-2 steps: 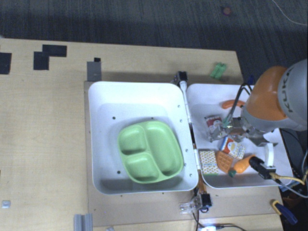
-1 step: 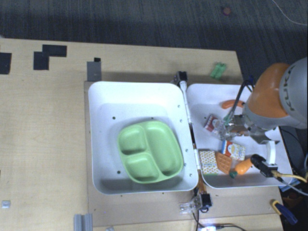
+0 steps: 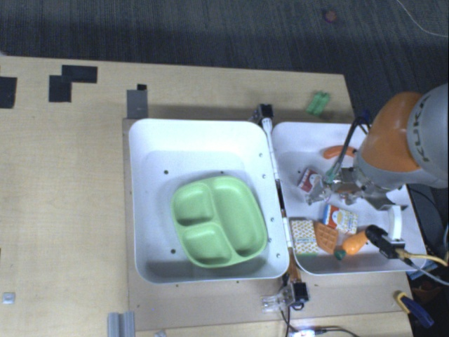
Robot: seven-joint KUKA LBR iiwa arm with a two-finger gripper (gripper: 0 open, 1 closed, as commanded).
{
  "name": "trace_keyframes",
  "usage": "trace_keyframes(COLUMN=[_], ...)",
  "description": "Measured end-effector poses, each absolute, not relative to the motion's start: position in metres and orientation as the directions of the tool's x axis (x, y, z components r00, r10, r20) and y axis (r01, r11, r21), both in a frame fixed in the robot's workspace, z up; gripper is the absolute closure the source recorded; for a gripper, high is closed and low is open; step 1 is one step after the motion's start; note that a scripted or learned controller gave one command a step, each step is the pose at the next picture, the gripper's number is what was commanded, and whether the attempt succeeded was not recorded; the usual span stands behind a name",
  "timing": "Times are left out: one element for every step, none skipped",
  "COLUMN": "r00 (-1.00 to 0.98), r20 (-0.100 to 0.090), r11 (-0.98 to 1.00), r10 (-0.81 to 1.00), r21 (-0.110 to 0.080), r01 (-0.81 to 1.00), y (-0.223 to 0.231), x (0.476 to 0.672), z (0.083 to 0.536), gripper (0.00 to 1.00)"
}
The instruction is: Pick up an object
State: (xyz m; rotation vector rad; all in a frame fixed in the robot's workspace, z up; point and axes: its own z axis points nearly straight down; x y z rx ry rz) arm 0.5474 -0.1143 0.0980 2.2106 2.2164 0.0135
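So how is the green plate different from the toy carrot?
The plate is pale green and the carrot is orange with a green tip. The plate is far bigger and has three sections; the carrot is a small, stubby piece. The plate lies by itself in the left bin; the carrot sits among other small things in the right bin. Both rest near their bin's front edge.

Matt green plastic divided plate (image 3: 219, 220), smooth white plastic bins (image 3: 151, 188), pale wood-grain bench (image 3: 63, 209), dark carpeted floor (image 3: 210, 20)

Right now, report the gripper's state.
Gripper: down over the right bin, among the small packets; whether it is open or shut cannot be told.
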Motion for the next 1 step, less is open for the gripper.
trace_keyframes(r00=[-0.003], r20=[-0.002], r11=[0.004], r10=[1.000], r21=[0.018], r01=[1.000], y=[-0.1136], x=[0.5487], z=[0.1088], gripper=[1.00])
